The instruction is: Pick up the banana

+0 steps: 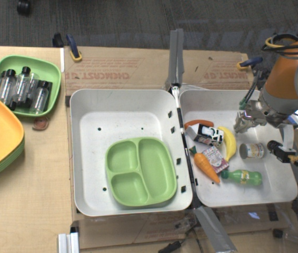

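Two shallow white bins sit side by side on the bench. The banana (229,143) lies in the right bin (275,194), near the middle of its floor, running lengthwise toward the bin's near edge with a slight curve. Just beside it on the side toward the left bin rests a small black-and-white toy (210,136), and a red-orange sausage-shaped piece (198,124) lies beyond that toward the far edge. A carrot (206,167) lies close to the divider between the bins, with a pink-printed packet (215,158) touching it. A green bottle (241,177) lies on its side near the right bin's near edge, and a small jar (252,151) lies just beside the banana on the side toward the bin's right wall. The gripper (242,121) hangs over the right bin near its far right part, close to the banana's far end but apart from it; whether its jaws are spread or pressed together cannot be told. The left bin (86,120) holds a green divided tray (138,170) near its near edge.
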`<state>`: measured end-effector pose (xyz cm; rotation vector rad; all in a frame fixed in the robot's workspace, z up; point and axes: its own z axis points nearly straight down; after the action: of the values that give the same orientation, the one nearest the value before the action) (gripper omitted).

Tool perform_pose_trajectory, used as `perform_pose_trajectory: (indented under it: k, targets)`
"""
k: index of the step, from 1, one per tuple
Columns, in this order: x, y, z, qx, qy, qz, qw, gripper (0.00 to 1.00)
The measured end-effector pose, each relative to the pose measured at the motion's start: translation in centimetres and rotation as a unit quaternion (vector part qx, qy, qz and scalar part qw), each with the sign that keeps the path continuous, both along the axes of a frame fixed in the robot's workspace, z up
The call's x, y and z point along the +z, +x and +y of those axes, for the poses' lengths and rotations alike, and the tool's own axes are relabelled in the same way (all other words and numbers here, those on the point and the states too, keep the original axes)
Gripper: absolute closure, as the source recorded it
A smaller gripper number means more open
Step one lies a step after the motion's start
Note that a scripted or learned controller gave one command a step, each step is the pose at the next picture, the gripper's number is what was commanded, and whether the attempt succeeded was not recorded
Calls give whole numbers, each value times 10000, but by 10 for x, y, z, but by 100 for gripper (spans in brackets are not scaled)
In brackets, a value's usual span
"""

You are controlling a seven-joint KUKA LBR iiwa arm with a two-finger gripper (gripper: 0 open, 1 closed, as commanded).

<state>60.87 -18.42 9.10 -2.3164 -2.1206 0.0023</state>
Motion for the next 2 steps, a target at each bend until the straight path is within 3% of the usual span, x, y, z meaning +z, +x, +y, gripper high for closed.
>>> perform_pose_trajectory:
  k: [1,2]
  targets:
    - [28,51,-4,504,-7,-21,9987,100]
    - [0,-41,0,-431,0,3,9991,100]
